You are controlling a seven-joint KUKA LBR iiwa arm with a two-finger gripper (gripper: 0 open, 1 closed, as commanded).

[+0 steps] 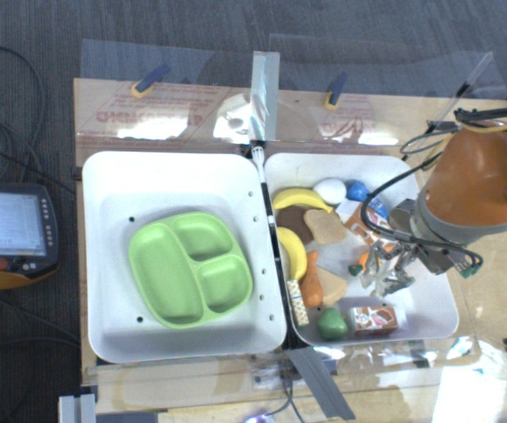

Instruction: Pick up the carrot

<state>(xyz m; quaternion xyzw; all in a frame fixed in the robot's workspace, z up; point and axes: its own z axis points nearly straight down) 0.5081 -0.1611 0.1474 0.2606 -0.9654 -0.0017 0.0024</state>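
Green divided tray point(191, 270) sat alone in the left bin point(103, 236), probably a drop spot. In the right bin point(438, 320), the carrot point(312, 291) lay beside the banana point(293, 252), crowded by other food, so access looked tight. Gripper point(392, 270) hung right of it, apart; finger state unreadable.

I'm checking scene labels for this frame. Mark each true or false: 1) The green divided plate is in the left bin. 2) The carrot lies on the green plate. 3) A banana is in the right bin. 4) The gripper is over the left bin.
1) True: the green divided plate sits in the left bin.
2) False: the carrot lies in the right bin.
3) True: the banana is there.
4) False: the gripper is over the right bin.
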